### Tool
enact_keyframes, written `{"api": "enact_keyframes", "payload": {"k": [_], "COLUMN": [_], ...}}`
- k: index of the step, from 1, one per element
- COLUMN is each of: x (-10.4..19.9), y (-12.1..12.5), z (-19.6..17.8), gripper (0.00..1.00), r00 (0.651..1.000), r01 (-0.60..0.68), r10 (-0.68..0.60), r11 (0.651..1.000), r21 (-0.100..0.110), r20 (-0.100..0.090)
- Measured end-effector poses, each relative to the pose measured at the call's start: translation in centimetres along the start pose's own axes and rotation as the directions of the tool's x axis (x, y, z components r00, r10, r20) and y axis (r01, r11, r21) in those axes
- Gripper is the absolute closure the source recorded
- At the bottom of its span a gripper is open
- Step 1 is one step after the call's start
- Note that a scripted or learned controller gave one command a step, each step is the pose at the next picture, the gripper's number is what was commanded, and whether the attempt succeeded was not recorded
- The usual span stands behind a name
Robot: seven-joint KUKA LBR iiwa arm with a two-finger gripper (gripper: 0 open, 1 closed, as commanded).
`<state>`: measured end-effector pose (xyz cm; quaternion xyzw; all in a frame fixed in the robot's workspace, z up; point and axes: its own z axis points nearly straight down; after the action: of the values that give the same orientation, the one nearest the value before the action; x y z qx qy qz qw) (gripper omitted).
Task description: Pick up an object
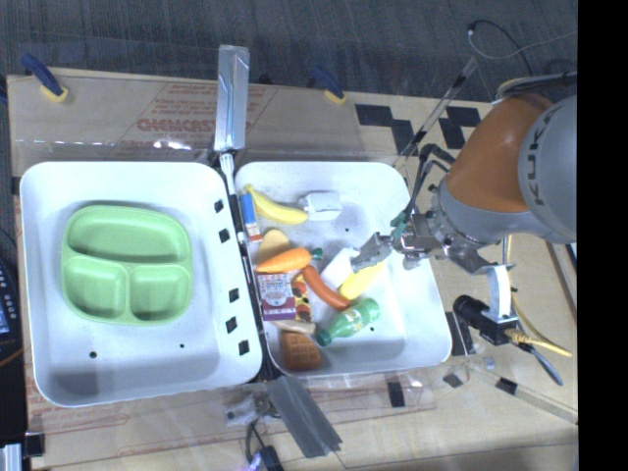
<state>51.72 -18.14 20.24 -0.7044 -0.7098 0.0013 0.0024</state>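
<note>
The right bin (pixel 424 314) holds a heap of toy food. A yellow banana (pixel 275 207) and a small white piece (pixel 321 203) lie near its far wall. In the middle are an orange carrot-like piece (pixel 285 259), a red sausage (pixel 324 288), a white block (pixel 337 263) and a yellow wedge (pixel 360 281). A green bottle (pixel 348 322) lies nearer the front, beside a brown waffle (pixel 299 353). My gripper (pixel 374 251) hangs over the bin's right half, just up and right of the yellow wedge, with nothing visibly held.
The left bin (pixel 39 341) bears a green divided tray (pixel 128 261). A small carton (pixel 276 295) and a marker (pixel 252 219) lie along the right bin's left wall. The arm's grey and orange body (pixel 510 175) stands over the bench at the right.
</note>
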Motion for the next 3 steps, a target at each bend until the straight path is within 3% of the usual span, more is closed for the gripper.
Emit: {"api": "enact_keyframes", "payload": {"k": [1, 2, 3], "x": [-1.6, -2.9, 3.4], "y": [2.9, -0.2, 4.1], "z": [9.1, 11.0, 11.0], "gripper": [0.0, 0.0, 0.0], "r00": [0.991, 0.983, 0.949], "r01": [0.135, 0.183, 0.314], "r10": [-0.135, -0.183, -0.314], "r11": [0.991, 0.983, 0.949], "r21": [-0.021, -0.003, -0.005], "r20": [0.007, 0.001, 0.004]}}
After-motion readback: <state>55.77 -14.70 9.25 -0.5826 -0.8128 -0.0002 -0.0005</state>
